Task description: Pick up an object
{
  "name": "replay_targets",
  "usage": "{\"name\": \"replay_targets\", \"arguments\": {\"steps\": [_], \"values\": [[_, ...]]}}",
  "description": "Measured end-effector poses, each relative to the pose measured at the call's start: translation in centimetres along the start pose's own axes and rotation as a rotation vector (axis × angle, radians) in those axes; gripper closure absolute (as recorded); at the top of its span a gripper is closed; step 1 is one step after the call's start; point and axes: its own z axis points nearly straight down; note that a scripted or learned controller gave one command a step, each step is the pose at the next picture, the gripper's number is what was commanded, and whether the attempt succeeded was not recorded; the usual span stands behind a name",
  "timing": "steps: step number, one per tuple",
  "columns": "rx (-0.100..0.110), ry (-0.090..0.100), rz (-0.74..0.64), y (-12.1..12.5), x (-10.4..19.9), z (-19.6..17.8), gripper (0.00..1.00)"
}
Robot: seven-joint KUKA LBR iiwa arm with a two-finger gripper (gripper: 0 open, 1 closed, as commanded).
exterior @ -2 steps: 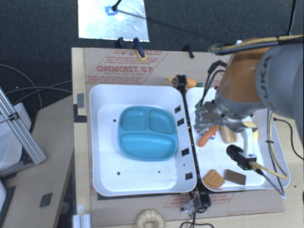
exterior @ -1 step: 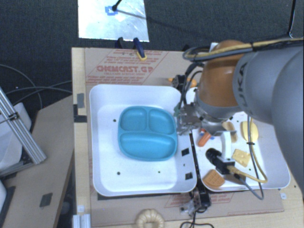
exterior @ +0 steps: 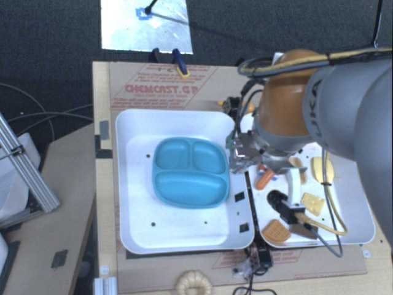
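Counting now. White bins: two, the left bin (exterior: 132,183) and the right bin (exterior: 361,223), side by side. Blue plate (exterior: 187,172): just the one, divided into three compartments, two smaller at the far side and one long one at the near side.

Over to the small pieces in the right bin. One round waffle (exterior: 276,231), one pale cheese wedge (exterior: 312,203), one orange stick (exterior: 264,179) and one yellow curved piece (exterior: 319,168). That's four sure kinds, a single of each. The arm hides part of that bin, so the tally there stops at what shows.

Outside the bins: one cardboard sheet (exterior: 159,86) underneath, one blue-and-yellow clamp (exterior: 180,63) at its far edge, and one pale ring (exterior: 195,283) in front.
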Motion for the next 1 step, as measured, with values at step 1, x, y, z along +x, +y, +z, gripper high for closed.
{"name": "replay_targets", "arguments": {"steps": [1], "values": [[0.0, 0.0, 0.0, 0.76, 1.75, 0.01, 1.0]]}}
